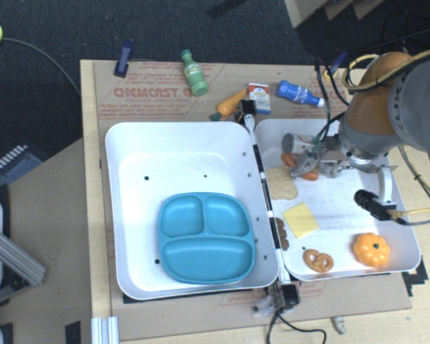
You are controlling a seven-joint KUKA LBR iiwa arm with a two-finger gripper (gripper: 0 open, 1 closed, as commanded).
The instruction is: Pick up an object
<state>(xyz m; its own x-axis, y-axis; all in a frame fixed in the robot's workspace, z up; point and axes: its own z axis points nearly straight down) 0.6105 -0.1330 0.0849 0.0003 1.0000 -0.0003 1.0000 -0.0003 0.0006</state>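
The right bin holds a slice of bread, a yellow cheese square, a pretzel, an orange pumpkin, a small red piece and a grey cylinder. My gripper is low in the bin's far left part, right beside the red piece and just right of the grey cylinder. The arm's orange band and grey wrist rise above it to the right. Part of the red piece is hidden by the gripper.
The left bin holds a blue divided plate. Behind the bins on the cardboard lie a green bottle, a blue bottle, a carrot, a small carton and a blue marker.
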